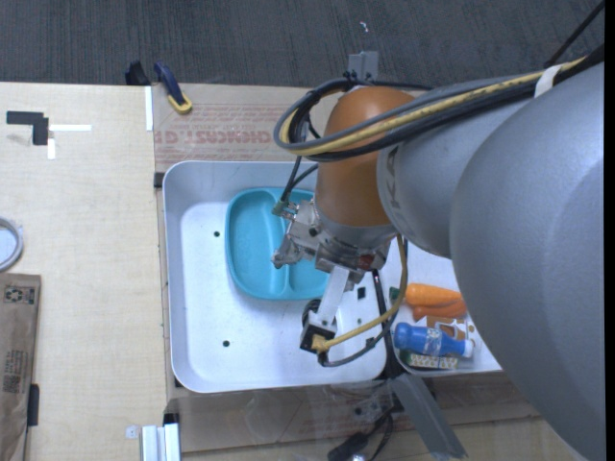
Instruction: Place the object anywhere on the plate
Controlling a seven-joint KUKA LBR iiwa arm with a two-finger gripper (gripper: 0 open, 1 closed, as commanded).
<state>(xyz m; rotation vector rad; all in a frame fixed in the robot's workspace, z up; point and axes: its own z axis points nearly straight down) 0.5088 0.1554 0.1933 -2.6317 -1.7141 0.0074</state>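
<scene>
The big grey arm (pixel 519 209), orange band (pixel 360 161) and all, is leaning right over the white bin (pixel 202 305) that sits about mid-table. Its gripper (pixel 293 248) is down over the blue plate (pixel 252 248). The plate lies in the far half of that bin, and the gripper hangs over the plate's right side.

Honestly I can't tell if the gripper is open or shut from here, since the wrist blocks it. I can't make out anything in its grip either.

The loose stuff is in the second bin (pixel 428 272), the one toward the table's right edge. There's an orange carrot-looking thing (pixel 437 299), and just beside it on the near side a blue bottle (pixel 428 339) lying on its side with a printed label. Both are well apart from the plate. No idea which one is meant to go on it.

Rest of the table (pixel 86 209):
- a roll of tape (pixel 5 243) at the left edge
- a brown paper packet (pixel 19 344) near the left near corner
- a blue-and-yellow clamp (pixel 173 89) at the far edge
- a cardboard sheet (pixel 231 134) with red print under the plate bin
</scene>
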